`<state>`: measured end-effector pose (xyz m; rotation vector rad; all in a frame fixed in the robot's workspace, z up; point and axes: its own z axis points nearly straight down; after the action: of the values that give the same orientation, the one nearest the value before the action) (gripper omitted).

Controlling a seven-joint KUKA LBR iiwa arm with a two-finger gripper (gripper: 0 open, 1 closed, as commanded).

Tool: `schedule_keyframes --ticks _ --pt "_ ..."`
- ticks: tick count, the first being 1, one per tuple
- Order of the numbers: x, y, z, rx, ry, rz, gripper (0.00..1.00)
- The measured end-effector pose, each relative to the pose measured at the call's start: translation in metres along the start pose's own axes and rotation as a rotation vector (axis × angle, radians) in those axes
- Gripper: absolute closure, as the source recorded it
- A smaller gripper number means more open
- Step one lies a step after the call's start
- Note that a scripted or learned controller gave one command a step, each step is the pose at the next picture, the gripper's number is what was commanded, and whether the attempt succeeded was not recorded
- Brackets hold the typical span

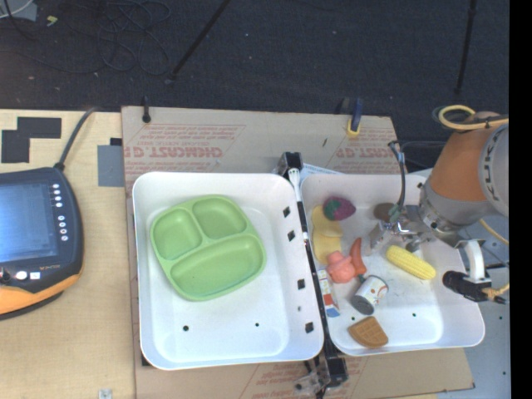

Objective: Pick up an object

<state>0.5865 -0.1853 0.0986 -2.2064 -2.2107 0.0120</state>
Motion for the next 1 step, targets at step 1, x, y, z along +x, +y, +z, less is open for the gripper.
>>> schedule_keyframes --ticks 1 --pt "0.0615 -0.0426 0.0099 -0.014 -0.009 0.004 0.00"
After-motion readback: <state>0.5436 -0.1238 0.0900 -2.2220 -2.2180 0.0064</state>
